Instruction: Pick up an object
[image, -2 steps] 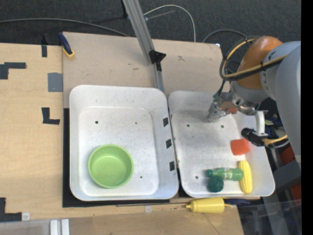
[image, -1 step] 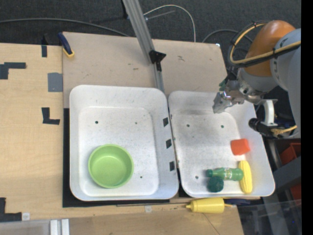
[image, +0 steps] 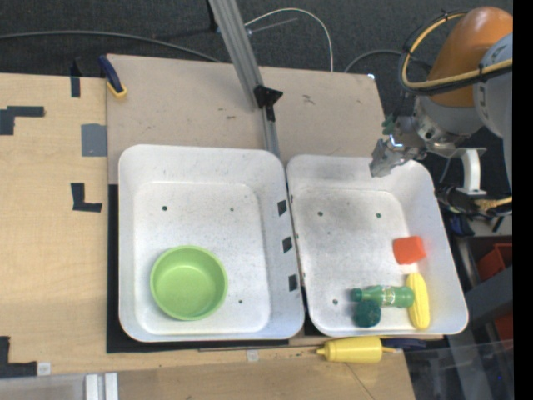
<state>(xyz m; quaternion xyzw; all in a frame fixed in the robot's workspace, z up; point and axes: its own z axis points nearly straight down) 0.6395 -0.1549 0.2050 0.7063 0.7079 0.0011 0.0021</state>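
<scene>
Gripper (image: 385, 162) poised over upper right rim of right bin (image: 333, 177); open or closed: cannot tell. Nothing seen in its grasp. Below gripper, along same bin's right side: orange block (image: 408, 249), then yellow banana-shaped piece (image: 418, 299), touching a green bottle (image: 382, 296) lying on its side, dark teal lump (image: 366, 312) just under it. Far lower left of gripper, green bowl (image: 189, 282) in left bin (image: 141, 169). Yellow bottle (image: 353, 350) on bench past right bin's near edge. Slanted metal pole (image: 236, 38) left of gripper.
</scene>
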